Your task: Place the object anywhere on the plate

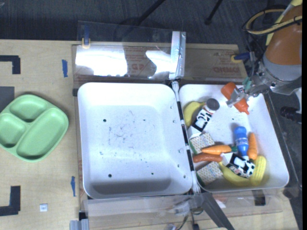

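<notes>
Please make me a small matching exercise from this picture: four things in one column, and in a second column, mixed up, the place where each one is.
Things:
1. green plate
2. blue bottle
3. gripper
4. yellow banana

Places:
A. at the left wall of the right bin, near the divider
B. on the bench, left of both bins
C. over the top of the right bin, by an orange object
D. in the middle of the right bin, beside a carrot

Pairs: 1-B, 2-D, 3-C, 4-A

Bright, even overhead light; strong glare on the clear panel (pixel 127 56); slightly soft focus.
</notes>
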